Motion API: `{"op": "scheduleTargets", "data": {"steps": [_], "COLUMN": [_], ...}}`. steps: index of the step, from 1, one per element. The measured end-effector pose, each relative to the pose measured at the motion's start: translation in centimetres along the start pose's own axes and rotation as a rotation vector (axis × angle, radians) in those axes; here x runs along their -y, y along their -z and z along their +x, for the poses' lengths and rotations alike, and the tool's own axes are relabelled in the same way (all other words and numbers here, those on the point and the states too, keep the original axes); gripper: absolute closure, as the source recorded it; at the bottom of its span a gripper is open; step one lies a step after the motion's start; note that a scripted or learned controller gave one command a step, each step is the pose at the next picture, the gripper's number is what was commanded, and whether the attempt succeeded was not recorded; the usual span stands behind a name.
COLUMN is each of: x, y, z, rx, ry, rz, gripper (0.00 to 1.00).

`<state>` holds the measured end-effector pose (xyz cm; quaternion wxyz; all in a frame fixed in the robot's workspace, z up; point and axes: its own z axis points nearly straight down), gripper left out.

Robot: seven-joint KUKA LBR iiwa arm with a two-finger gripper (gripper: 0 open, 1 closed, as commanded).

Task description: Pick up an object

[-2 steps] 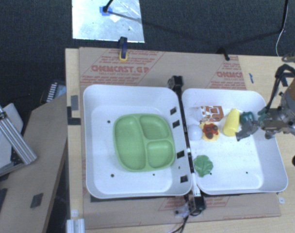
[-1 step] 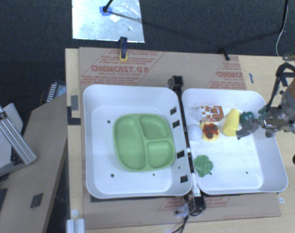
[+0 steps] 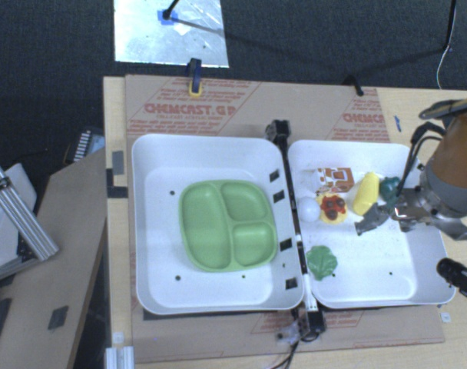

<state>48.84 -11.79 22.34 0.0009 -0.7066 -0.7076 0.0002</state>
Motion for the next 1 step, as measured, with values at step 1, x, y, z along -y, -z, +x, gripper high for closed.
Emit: {"op": "scheduleTargets", "data": {"steps": [1], "x": [-0.33], "y": [-4.38], "z": [0.55], "rx": [0.0], "ry": [0.0], "rz": [0.001], "gripper": [0.0]}}
